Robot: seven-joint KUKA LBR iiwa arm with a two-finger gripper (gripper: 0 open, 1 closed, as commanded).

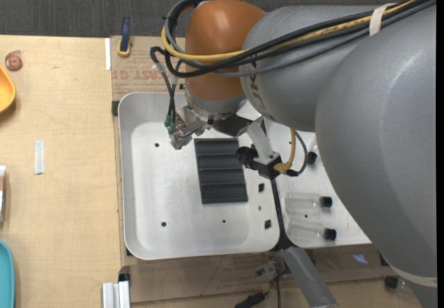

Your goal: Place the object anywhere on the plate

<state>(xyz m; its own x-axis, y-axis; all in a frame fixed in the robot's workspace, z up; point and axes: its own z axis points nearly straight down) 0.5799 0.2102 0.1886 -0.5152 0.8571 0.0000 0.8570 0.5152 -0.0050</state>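
Note:
My gripper (220, 173) hangs over the middle of the left white bin (142, 182), seen from above as a black ribbed block under the orange wrist band (215, 43). The arm's grey body covers the right bin's far side and much of the view's right. Two clear tubes with black caps (310, 202) (316, 234) lie in the right bin (347, 234), to the right of the gripper. Whatever sits directly beneath the gripper is hidden.
Left of the bins is a wooden tabletop (62, 161) with an orange item (4, 91) and a teal item (4, 275) at its left edge. A small white strip (39, 157) lies on it. Cables (277, 195) dangle beside the gripper.

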